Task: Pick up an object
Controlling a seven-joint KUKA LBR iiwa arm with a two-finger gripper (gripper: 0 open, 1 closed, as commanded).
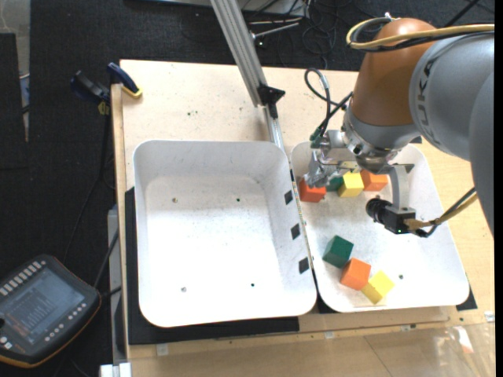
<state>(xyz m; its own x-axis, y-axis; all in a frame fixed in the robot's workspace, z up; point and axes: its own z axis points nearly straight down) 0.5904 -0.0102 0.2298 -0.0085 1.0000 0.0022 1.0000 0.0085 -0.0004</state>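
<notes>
Nearest the cam, bottom-left corner: a teach pendant (35, 309) w/ a dark screen and orange trim, lying on the black floor beside the bench (196, 93). Just right of it sits the left bin (149, 171), a shallow white tray w/ specks of dirt on its floor. The right bin (440, 281) touches it along the shared edge, where small black tabs line the rim.

In the right bin, front part, three cubes cluster: a dark green cube (339, 251), an orange cube (355, 273) touching it on the near side, and a yellow cube (378, 286) just beside the orange one. Further back, near the bin's rear-left corner, a red-orange block (312, 192) lies next to the dividing edge. Near it, to the right: a small green block (335, 184), a yellow block (351, 183), and an orange block (375, 181), all in a rough row under my wrist.

My gripper (320, 170) is down over that rear cluster, right above the red-orange block. Can't tell if my fingers are spread or pressed together, or if anything's btwn them; wrist hardware and cables hide the tips.

Behind the bins, a slanted aluminium rail (240, 42) runs to the bench's back. A blue-and-yellow clamp (124, 81) grips the bench's rear-left corner.
</notes>
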